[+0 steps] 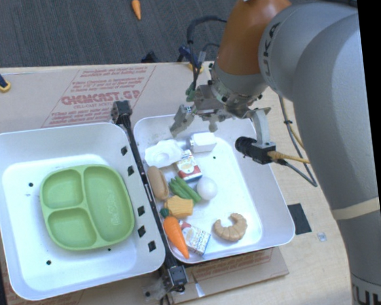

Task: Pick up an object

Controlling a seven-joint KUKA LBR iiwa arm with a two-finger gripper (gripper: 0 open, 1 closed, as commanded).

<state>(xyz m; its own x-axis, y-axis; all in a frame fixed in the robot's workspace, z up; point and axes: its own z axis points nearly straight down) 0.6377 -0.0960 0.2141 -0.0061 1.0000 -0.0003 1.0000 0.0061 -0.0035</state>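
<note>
A: End effector (188, 116) sits over the back edge of the right bin (267, 198), above the white items at the rear. Can't tell from this angle how wide it's spread, or whether anything is in it.

B: Candidates for the pick?

A: All in the right bin, bunched along its left side. White block (203, 141) just beside the end effector, white lump (162, 151) left of it. Then small carton (188, 168), hot dog bun (157, 183), green bean pod (184, 189), egg (207, 189), cheese wedge (179, 206), carrot (175, 236), wrapped packet (198, 239). Croissant (230, 228) lies apart, front right.

B: Left bin (14, 223)?

A: Green divided plate (87, 206), flat, centred. One stray carrot (136, 8) on the floor beyond the tabletop.
</note>
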